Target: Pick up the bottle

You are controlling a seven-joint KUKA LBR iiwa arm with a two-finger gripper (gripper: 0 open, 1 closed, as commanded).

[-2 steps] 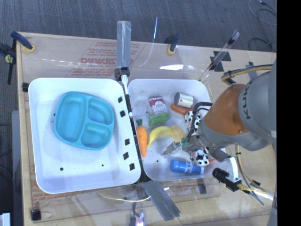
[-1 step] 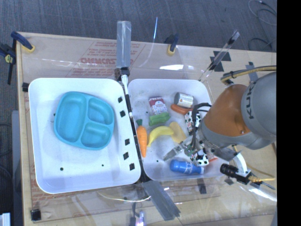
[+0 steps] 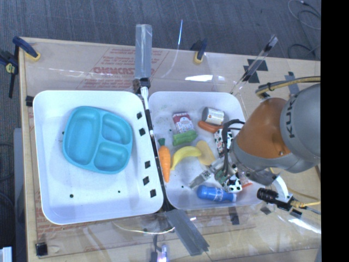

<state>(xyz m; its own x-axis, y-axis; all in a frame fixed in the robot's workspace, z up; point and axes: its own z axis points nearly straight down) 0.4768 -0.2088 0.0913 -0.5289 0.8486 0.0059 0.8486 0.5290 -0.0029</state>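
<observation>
The arm (image 3: 283,132) reaches in over the right bin (image 3: 163,105), and its fingers (image 3: 210,174) point down toward the bin floor; whether they are released or clenched cannot be told, and nothing shows between them. The blue bottle (image 3: 215,194) lies on its side just below and slightly right of the fingers, near the bin's front wall. A yellow banana (image 3: 184,154) and an orange carrot (image 3: 164,161) lie to the left of the fingers. A green block (image 3: 184,139) and a red packet (image 3: 182,122) sit farther up. The left bin (image 3: 49,162) holds a blue divided plate (image 3: 98,139), well apart from the fingers
</observation>
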